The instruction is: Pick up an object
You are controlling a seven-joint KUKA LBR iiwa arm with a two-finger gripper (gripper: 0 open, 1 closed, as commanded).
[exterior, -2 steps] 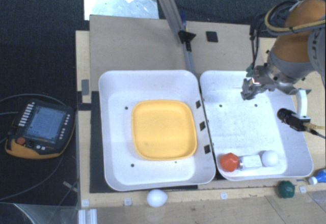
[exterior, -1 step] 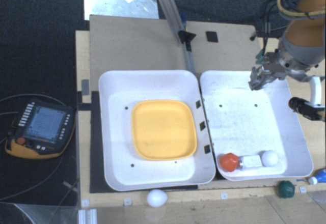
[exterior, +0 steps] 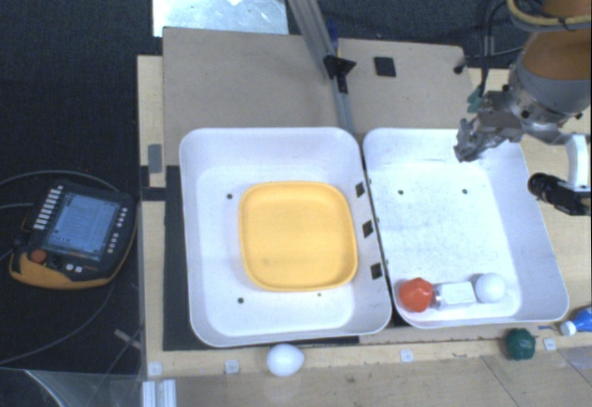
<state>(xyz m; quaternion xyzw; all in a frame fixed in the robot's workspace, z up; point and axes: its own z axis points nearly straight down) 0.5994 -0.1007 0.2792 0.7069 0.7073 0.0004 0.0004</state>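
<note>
My gripper [exterior: 467, 148] hangs over the far right corner of the right bin [exterior: 444, 211], pointing down toward its floor. Along that bin's near edge lie an orange-red ball [exterior: 416, 294], a small white block [exterior: 455, 293] and a white ball [exterior: 489, 287], side by side. They are well away from the gripper, toward the front. A square yellow plate [exterior: 298, 235] rests in the middle of the left bin [exterior: 208, 211]. Nothing shows between the gripper's tips.
A white egg-shaped object [exterior: 285, 360] and a dark green ball [exterior: 519, 343] lie on the bench in front of the bins. A teach pendant [exterior: 72, 231] sits on the floor at left. A metal pole [exterior: 310, 7] slants in behind the bins.
</note>
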